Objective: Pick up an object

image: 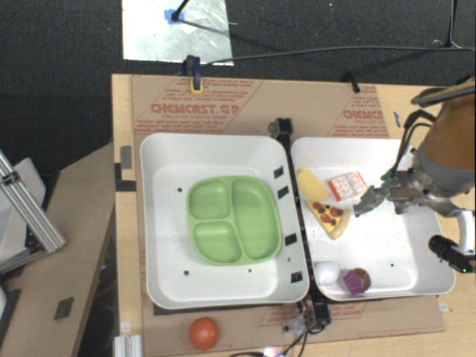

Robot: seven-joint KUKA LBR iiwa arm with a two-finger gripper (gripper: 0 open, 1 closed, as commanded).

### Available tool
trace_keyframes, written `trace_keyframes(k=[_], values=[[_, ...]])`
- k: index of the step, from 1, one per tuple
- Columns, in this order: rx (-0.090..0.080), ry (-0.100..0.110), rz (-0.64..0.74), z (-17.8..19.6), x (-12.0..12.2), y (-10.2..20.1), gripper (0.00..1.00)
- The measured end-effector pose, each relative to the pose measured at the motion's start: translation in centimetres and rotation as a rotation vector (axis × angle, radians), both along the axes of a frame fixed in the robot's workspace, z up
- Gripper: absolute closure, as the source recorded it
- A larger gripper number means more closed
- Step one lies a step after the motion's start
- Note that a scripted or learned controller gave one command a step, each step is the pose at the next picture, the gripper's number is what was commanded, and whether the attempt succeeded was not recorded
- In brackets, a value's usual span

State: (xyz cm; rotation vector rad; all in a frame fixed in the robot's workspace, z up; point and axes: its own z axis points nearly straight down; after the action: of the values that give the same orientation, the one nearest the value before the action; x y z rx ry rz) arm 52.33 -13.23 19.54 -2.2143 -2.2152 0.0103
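Red lettering is printed on the brown cardboard sheet [245,95] lying under the two bins. At its upper left the word "CHEMCAST" can be read, followed by letters that look like "GP" — the same print shows again at upper right, partly cut off. The small red-and-white packet [346,185] carries markings too small to read.

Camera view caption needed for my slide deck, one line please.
KUKA arm's hand poised over the right bin beside a pizza slice toy and red box; green divided plate fills the left bin.
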Motion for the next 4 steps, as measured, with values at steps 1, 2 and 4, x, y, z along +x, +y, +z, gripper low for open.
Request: trace_keyframes(k=[1,2,4], values=[[-0.002,-0.012,0.003,0.6,0.3,0.0,0.0],[-0.001,-0.009,0.001,-5.6,0.3,0.0,0.0],[0.002,-0.022,0.002,-9.1,0.8,0.2,1.0]])
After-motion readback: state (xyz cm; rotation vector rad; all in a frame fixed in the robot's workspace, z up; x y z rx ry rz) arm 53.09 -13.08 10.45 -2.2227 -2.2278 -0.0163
